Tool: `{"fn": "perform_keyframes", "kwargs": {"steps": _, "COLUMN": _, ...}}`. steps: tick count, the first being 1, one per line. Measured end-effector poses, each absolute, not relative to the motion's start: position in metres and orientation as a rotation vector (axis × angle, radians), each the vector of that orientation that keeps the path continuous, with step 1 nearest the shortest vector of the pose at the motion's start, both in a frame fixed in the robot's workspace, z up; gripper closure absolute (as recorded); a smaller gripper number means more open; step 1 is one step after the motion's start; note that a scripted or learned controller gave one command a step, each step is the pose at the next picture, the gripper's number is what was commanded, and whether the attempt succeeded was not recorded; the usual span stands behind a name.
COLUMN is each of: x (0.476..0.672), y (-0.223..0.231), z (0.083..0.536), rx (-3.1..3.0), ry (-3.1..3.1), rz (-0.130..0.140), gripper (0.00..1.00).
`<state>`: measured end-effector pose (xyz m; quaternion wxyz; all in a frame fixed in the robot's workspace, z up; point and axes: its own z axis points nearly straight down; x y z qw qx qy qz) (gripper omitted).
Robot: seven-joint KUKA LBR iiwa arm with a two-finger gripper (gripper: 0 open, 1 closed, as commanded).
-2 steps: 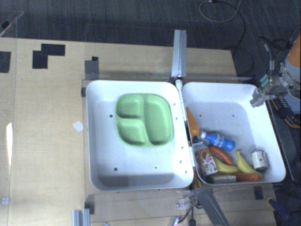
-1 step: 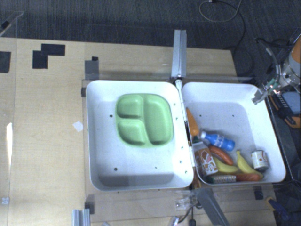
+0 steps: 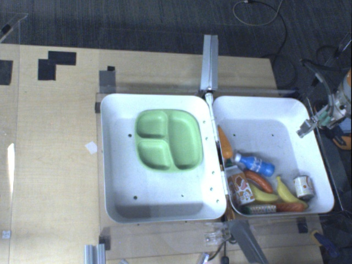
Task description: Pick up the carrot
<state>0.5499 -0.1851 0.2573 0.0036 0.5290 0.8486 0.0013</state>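
The carrot is a slim orange piece lying lengthwise against the left wall of the right bin. My gripper hangs at the far right, over the right rim of that bin, well away from the carrot and with nothing seen in it. The arm's wrist enters from the right edge of the view.
Near the carrot lie a blue bottle, a red-orange oblong item, a banana, a snack packet and a small can. The left bin holds a green divided plate. A metal post stands between the bins.
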Motion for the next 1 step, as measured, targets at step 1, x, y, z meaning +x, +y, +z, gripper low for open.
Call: {"fn": "perform_keyframes", "kwargs": {"steps": 1, "x": 0.571, "y": -0.2053, "z": 0.2585, "rx": 1.224, "ry": 2.883, "rz": 0.003, "gripper": 1.0}}
